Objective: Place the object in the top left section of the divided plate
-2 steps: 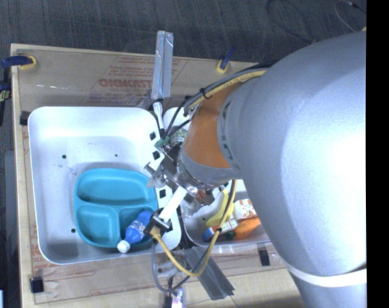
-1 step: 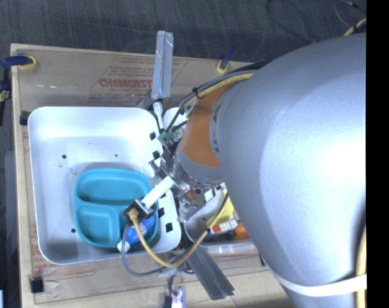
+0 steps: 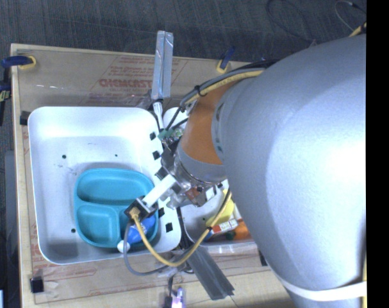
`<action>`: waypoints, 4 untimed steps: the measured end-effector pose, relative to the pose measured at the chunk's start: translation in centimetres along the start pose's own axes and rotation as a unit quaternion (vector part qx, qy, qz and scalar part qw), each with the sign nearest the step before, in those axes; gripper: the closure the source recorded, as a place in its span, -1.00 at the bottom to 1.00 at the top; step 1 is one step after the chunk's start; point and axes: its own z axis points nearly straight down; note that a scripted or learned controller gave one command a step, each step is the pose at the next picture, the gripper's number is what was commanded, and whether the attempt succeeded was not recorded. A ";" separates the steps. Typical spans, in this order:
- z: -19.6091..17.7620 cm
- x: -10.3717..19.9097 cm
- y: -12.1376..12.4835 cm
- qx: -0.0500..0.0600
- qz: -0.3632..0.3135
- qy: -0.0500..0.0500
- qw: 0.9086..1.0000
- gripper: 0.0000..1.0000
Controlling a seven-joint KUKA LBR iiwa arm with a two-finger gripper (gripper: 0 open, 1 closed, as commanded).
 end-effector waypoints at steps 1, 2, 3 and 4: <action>0.0 0.0 0.0 0.000 0.000 0.000 1.000 -1.00; -20.5 2.3 3.6 -0.002 0.008 0.002 1.000 -1.00; -24.2 1.0 7.0 -0.002 0.014 0.001 1.000 -1.00; -24.2 1.0 7.0 -0.002 0.014 0.001 1.000 -1.00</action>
